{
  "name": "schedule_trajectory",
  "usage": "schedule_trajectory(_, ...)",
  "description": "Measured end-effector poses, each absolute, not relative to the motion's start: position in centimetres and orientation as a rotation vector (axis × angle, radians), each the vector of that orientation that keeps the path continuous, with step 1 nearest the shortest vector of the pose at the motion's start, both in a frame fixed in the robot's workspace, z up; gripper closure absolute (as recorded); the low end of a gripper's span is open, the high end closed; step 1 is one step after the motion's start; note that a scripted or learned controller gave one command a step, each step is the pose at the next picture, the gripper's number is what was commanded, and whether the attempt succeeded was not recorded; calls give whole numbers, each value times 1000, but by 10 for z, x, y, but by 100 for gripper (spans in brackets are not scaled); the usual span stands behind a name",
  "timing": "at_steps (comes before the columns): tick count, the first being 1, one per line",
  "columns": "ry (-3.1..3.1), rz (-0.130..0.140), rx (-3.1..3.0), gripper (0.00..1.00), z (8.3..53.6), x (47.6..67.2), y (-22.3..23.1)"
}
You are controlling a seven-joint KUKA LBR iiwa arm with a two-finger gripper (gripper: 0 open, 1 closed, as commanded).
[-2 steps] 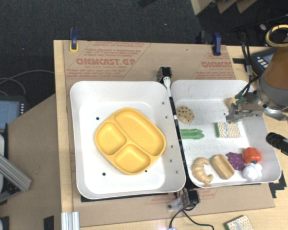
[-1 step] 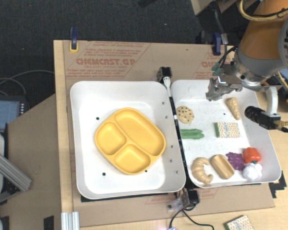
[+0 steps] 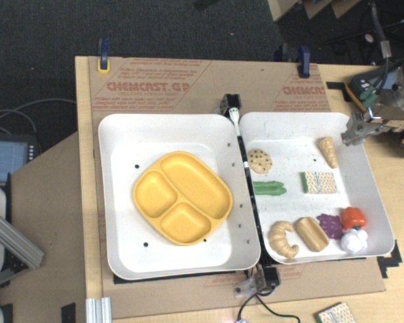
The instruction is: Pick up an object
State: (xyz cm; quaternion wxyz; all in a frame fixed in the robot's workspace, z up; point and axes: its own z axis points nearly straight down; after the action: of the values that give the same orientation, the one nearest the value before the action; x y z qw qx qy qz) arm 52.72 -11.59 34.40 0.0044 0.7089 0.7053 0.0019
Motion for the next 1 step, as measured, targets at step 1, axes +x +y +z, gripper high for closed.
schedule_trajectory(1, 2239, -11, 2224, 100, 175, 540, -41)
